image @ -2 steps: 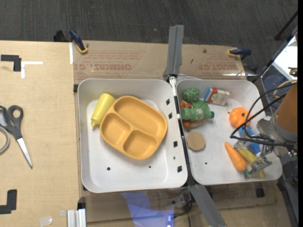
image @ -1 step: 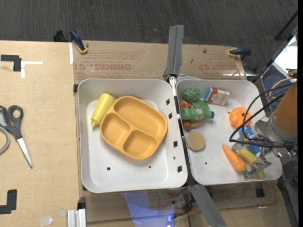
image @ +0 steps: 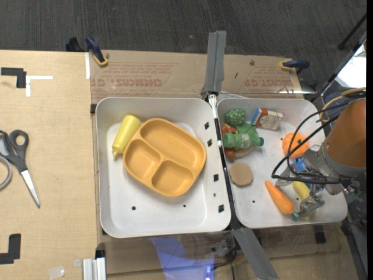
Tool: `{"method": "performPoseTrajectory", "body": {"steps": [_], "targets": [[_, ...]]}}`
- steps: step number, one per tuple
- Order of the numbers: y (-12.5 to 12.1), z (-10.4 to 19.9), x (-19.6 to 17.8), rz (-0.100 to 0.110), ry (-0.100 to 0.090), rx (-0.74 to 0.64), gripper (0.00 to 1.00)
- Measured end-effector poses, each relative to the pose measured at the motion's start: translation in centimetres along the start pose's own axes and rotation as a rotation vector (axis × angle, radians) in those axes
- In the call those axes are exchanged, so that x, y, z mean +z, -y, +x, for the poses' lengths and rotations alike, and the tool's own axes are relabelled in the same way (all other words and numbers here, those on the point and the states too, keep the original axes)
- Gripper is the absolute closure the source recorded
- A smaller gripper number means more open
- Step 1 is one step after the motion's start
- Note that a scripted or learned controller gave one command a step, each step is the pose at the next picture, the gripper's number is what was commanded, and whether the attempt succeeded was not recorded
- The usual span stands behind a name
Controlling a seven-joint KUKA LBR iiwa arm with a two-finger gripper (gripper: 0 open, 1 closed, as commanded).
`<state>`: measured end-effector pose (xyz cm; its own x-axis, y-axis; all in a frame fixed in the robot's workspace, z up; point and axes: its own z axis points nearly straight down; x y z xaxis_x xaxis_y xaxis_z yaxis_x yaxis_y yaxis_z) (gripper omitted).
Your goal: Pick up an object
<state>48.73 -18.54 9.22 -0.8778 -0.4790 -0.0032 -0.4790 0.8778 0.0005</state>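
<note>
Carrot (image: 279, 198) just left of pincer (image: 309, 206), right bin (image: 256, 214).

Bright, even overhead light, soft shadows, sharp focus, glare top right

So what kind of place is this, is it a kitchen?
Probably not a kitchen, more likely a robot lab or workshop. A robot arm reaches over two white bins holding toy food like a carrot, and scissors lie on the wooden bench.
</note>
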Motion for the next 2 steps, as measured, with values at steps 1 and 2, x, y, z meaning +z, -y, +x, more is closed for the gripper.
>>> {"method": "performPoseTrajectory", "body": {"steps": [1, 2], "targets": [[-0.8, -0.4, 0.0, 0.0, 0.0, 0.008, 0.0], [-5.9, -3.2, 0.1, -0.001, 0.0, -0.069, 0.0]]}}
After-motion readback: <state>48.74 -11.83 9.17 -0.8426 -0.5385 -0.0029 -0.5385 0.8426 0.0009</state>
